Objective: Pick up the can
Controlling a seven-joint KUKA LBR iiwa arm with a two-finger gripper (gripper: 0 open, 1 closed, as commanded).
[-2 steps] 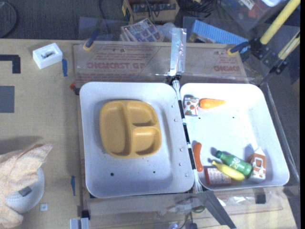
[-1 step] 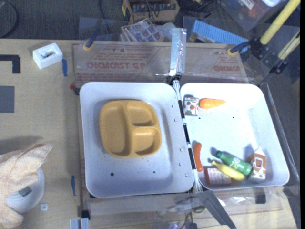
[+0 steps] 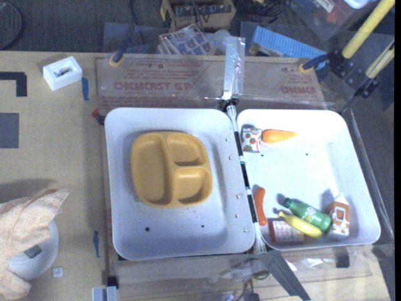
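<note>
Can (image 3: 251, 138): small, red-and-white, at the right bin's (image 3: 351, 162) far-left corner, just beside a carrot (image 3: 277, 135). Hand state: cannot tell. Step: approach not begun. Next: descend over can, avoiding carrot.

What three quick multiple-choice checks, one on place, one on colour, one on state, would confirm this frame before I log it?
1. Where is the can?
A. Right bin, far left corner beside the carrot
B. Left bin, on the tray
C. On the bench outside both bins

2. What colour is the divided tray?
A. Blue
B. Yellow
C. Red

3. How does the green bottle rest?
A. Upright
B. On its side
C. On top of the tray

Answers:
1. A, the can sits next to the carrot in the right bin.
2. B, the tray in the left bin is yellow.
3. B, it lies flat beside the banana.
</note>
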